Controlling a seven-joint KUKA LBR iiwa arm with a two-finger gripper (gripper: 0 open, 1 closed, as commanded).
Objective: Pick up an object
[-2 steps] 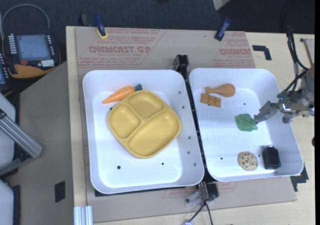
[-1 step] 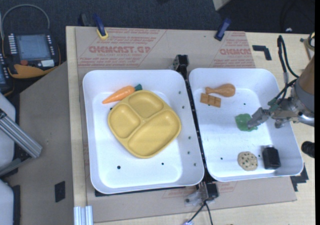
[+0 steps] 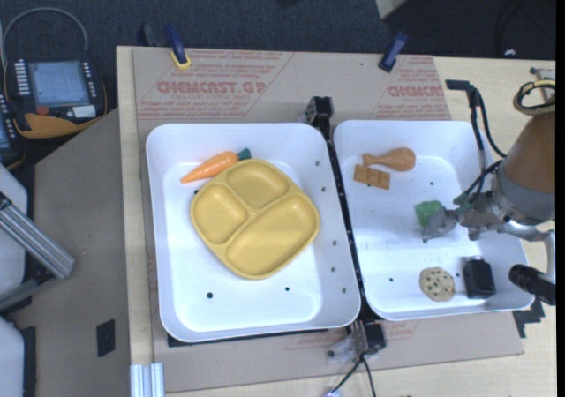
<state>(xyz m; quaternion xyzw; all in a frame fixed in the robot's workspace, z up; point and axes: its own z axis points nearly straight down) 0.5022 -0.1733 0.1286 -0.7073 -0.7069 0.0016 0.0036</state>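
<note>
My gripper [image 3: 440, 226] is low over the right bin [image 3: 397, 298], reaching in from the right. Its grey tip sits right against the lower side of a small green object [image 3: 429, 212]. Whether the green object lies between the fingers is hidden from this angle. Also in this bin are a tan drumstick-shaped piece [image 3: 392, 159], a brown waffle-like piece [image 3: 372, 177], a round cookie [image 3: 436, 283] and a small black block [image 3: 478, 279] beside the cookie.
The left bin [image 3: 168, 236] holds a yellow divided plate [image 3: 255, 218] and an orange carrot [image 3: 208, 167] along the plate's far left edge. A black divider clip [image 3: 319, 108] sits between the bins at the back. The arm's orange band [image 3: 537, 161] is over the right bin's right rim.
</note>
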